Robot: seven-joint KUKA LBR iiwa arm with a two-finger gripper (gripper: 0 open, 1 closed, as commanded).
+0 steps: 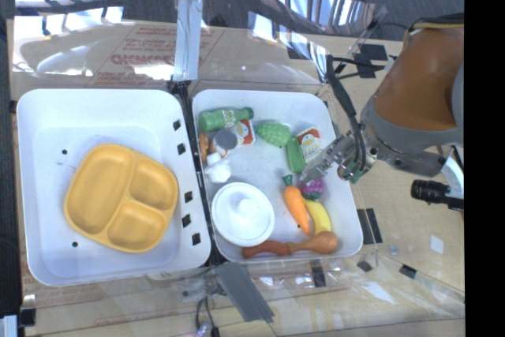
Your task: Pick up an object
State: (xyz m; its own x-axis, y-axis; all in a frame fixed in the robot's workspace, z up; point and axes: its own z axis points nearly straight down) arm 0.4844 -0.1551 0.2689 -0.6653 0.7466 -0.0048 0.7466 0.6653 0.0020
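we see the gripper [335, 158] at the right rim of the right bin [260, 102], reaching in from the grey arm [410, 134] with its orange band. we cannot tell how the gripper is set, because the metal parts blur together there, and we see nothing clearly held in it.

just beside the gripper, on its left, stands a green packet with a white and red label [304, 147], and just below it lies a small purple toy [313, 187]. a little further below the gripper lie a carrot [295, 207] and a banana [319, 215], side by side and touching. well to the left of the gripper lie a green bottle [223, 119], a bumpy green vegetable [273, 133] and a white bowl [242, 211]. an orange-brown spoon [292, 247] lies along the near wall, below the banana.

far to the left of the gripper, the left bin [47, 110] holds a yellow divided plate [120, 196]. both bins sit on the desk [394, 249].
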